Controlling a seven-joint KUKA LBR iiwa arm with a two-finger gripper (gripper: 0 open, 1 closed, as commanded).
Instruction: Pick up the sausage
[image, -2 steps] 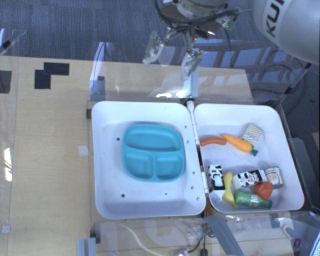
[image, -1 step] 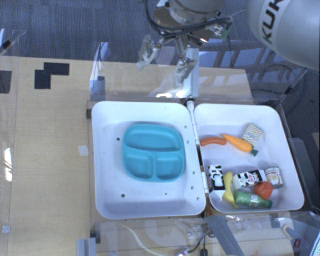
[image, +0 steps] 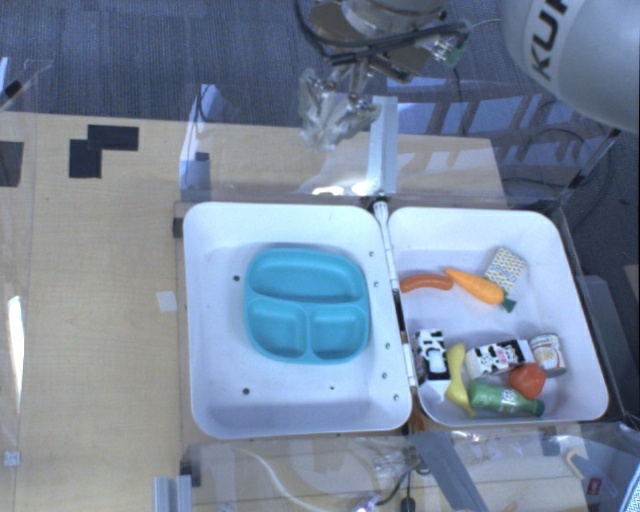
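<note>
The green bottle (image: 505, 401) lies far below the sausage (image: 426, 283); my gripper (image: 335, 112), state unclear, must descend there first.

The grey robot arm (image: 570, 60) is cut off by the top and right edges, the translucent two-finger gripper (image: 335, 112) below it is blurred, and the small tan can's (image: 547, 353) label is illegible.

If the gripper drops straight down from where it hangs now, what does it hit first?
Probably the bench behind the bins, near the upright post, not the sausage in the right bin. Depth is unclear from this slant.
</note>
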